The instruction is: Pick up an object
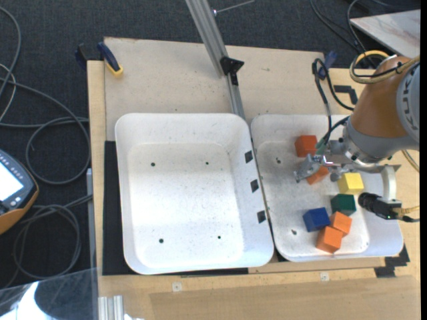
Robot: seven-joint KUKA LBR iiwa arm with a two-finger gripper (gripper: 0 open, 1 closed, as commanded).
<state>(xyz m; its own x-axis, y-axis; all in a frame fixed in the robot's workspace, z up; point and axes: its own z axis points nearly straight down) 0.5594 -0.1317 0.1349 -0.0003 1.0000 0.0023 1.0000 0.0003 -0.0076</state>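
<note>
My gripper (309,173) is low in the right bin (280,245), near the bin's middle, with the arm reaching in from the right. An orange block (320,175) lies right against its tip, partly hidden by it. A second orange block (306,145) sits just behind the gripper. To the gripper's right is a yellow block (351,181), with a green block (344,203) in front of that. A blue block (316,219) and two more orange blocks (341,223) (328,239) lie toward the bin's front.
The left bin (133,245) stands beside the right one, their rims meeting at the middle. A slanted metal pole (212,32) rises behind the bins. Cables lie on the floor to the left and at the back right.
</note>
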